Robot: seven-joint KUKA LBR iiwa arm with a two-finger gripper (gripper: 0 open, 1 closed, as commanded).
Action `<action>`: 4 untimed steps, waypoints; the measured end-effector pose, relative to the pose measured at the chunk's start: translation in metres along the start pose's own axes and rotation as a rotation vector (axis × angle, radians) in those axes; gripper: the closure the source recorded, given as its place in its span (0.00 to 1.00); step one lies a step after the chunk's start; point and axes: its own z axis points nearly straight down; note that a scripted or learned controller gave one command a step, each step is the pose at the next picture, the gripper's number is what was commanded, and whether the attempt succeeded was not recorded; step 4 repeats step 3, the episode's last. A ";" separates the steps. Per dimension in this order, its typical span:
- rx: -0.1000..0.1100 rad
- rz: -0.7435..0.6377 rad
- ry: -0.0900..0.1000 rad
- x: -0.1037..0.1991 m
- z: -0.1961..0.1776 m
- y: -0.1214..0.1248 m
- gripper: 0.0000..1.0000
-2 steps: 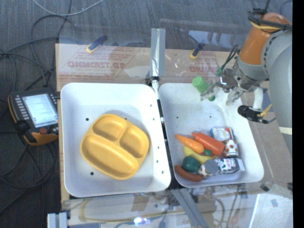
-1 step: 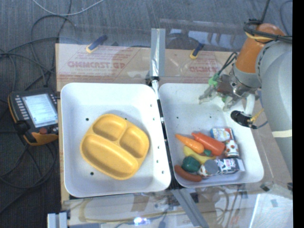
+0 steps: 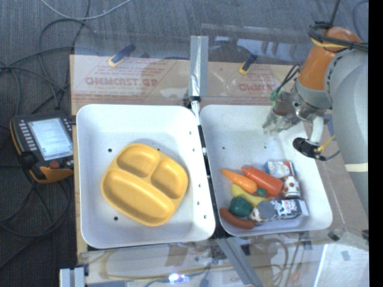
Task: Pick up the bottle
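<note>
Grey carpet floor with loose cables, cardboard-topped bench (image 3: 137, 82) carrying two shallow white bins side by side. Far left off the bench: a teach pendant (image 3: 40, 145) lying on the floor.

Left bin (image 3: 90, 220): holds a yellow divided tray (image 3: 145, 183), sitting roughly centre, slightly tilted, lots of bare floor around it.

Right bin (image 3: 239, 133): far half bare, everything piled in the near half. Pile includes a carrot (image 3: 239, 180), a yellow piece under it, a green vegetable (image 3: 240, 207), a red sausage-like item (image 3: 237, 220) at the near edge, small cartons and a can (image 3: 291, 187) toward the right wall. The bottle (image 3: 263, 181), judged to be the orange-red elongated item, lies flat on the pile, long axis running from far-left to near-right, touching the carrot and the cartons.

Gripper (image 3: 279, 122) hangs over the far right part of the right bin, near the far wall. Finger spacing too blurred to read, cannot tell, and nothing visible between them.

Key relation: bottle sits toward the near side and slightly left of the gripper, well apart. Open bin floor between them, so the approach path is free; the crowding is at the bottle itself, with neighbours touching on both sides and the bin's right wall close.
</note>
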 end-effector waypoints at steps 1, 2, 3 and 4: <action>-0.004 -0.116 0.001 0.008 -0.009 -0.015 1.00; -0.007 -0.161 0.004 0.003 -0.137 -0.002 1.00; -0.006 -0.162 0.003 0.003 -0.136 -0.002 0.00; -0.006 -0.162 0.003 0.003 -0.136 -0.002 0.00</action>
